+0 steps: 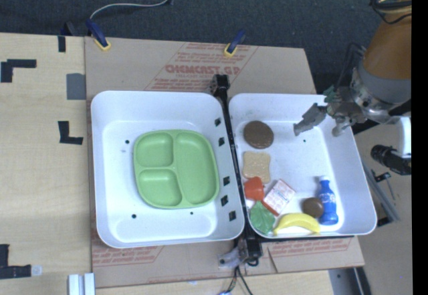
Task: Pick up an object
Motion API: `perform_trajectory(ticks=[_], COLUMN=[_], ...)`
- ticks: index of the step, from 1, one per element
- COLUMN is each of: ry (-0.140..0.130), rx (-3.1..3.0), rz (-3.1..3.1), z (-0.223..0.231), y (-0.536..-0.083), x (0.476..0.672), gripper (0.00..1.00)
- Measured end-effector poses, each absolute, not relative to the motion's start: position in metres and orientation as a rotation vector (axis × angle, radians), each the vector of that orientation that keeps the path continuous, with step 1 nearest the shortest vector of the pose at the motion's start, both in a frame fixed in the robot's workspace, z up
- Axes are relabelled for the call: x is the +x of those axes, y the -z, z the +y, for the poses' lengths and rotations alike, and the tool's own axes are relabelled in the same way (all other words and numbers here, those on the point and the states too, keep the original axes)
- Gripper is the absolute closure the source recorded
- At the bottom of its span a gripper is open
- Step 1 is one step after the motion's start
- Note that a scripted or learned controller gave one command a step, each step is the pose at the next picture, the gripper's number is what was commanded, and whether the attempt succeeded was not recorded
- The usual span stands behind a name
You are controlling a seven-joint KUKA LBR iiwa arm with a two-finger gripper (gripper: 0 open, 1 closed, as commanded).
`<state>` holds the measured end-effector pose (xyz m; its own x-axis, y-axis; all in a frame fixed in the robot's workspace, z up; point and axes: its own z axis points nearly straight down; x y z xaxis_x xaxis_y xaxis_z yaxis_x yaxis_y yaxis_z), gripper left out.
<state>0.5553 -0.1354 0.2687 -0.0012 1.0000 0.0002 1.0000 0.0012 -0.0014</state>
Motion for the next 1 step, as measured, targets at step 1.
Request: perform_trajectory(ticks=[1], ry=[-0.004], rx=[-2.217], rz=[-2.221], z=[-0.0896], y=[-0.1825], x=[0.6255], gripper=[0.0])
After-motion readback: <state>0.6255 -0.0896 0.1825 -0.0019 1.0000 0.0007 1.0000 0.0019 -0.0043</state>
